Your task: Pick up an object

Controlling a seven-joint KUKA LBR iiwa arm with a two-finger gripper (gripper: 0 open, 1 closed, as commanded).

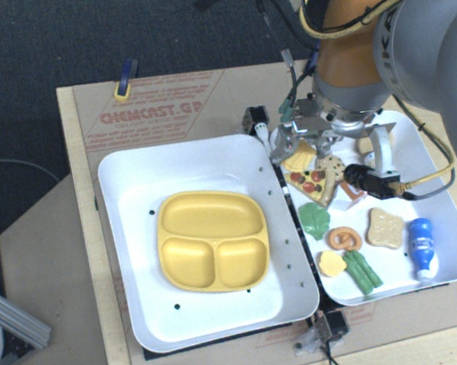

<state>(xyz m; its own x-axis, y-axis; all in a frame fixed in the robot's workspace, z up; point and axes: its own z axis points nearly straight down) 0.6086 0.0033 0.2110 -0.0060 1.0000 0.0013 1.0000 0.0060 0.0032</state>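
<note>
My pincer (298,136) hangs over the far left corner of the right bin (446,214), close against the wall it shares with the left bin (130,233). From this slanted view I cannot tell whether it is open or closed, and I see nothing held in it. The nearest things lie just on the near side of it: a cheese wedge (299,161) right below my tip, touching or nearly so, and a pizza slice (313,181) overlapping the cheese's near edge. Further toward the front of the same bin, a green leaf (314,220) lies by the shared wall, with a pretzel (344,239) beside it and a bread slice (384,228) to the right of that. A yellow piece (332,264) and a pickle (362,272) lie near the front rim, and a blue bottle (422,247) lies well off to the right. The left bin holds a yellow divided plate (211,240), well apart from my pincer.
</note>
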